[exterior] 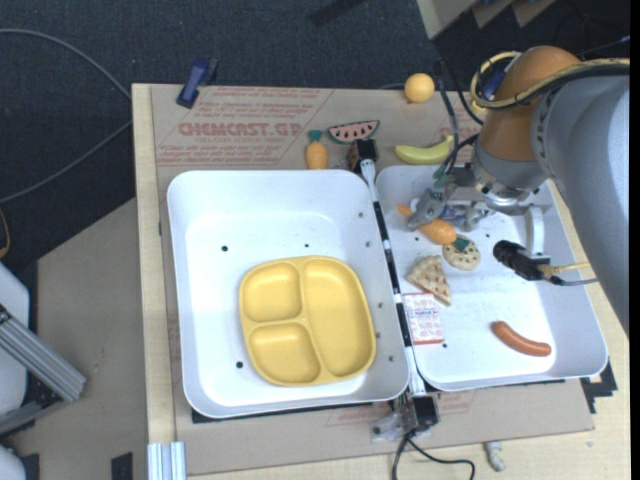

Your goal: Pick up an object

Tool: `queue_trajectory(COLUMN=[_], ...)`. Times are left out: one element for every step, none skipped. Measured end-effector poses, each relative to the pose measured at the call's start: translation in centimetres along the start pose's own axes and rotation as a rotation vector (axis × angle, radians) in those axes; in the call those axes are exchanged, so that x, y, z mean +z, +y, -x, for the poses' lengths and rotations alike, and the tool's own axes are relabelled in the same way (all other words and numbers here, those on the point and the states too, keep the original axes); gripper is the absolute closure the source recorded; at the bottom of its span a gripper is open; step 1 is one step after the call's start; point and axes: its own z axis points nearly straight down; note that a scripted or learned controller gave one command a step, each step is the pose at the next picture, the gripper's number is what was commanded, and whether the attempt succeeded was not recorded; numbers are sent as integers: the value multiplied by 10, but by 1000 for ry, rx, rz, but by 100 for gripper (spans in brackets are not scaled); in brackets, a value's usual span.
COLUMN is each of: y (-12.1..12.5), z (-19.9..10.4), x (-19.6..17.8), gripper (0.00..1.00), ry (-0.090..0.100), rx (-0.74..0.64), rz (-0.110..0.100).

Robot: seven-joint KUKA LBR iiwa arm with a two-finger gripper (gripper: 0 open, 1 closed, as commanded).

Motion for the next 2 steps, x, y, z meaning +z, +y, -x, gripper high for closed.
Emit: queue_trajectory(y=[8,9], z=[-14,-14], x=[3,-8], gripper=[0,100], ry=[-3,-6], rx=[9,4], rz=[-22,-20])
